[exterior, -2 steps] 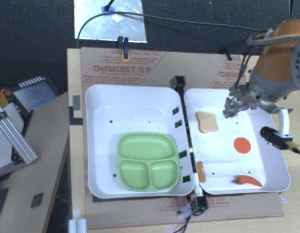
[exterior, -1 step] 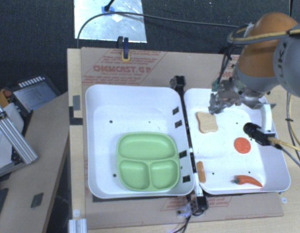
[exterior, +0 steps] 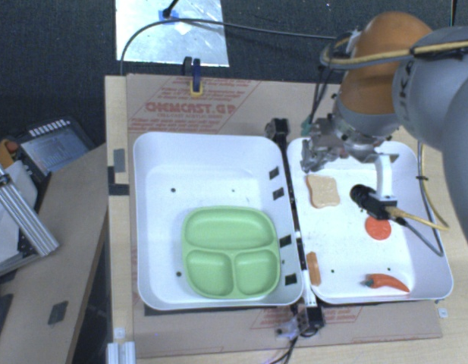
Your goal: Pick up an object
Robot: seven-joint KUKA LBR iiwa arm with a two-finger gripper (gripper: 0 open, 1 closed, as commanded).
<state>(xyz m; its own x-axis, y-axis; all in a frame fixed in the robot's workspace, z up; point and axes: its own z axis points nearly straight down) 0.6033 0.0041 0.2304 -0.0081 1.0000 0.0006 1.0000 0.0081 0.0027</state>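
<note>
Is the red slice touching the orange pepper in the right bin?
Apart. The camera view shows bare white bin floor between the red slice and the orange pepper.

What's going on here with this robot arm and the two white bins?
A grey robot arm reaches into the right white bin, with its gripper at the bin's far side, just above a tan bread-like slice. It has not lifted anything yet. Also lying in that bin are a red round disc, an orange-red pepper-shaped toy with a green stem and a small orange sausage-shaped piece. The left white bin holds a green three-compartment plate.
</note>
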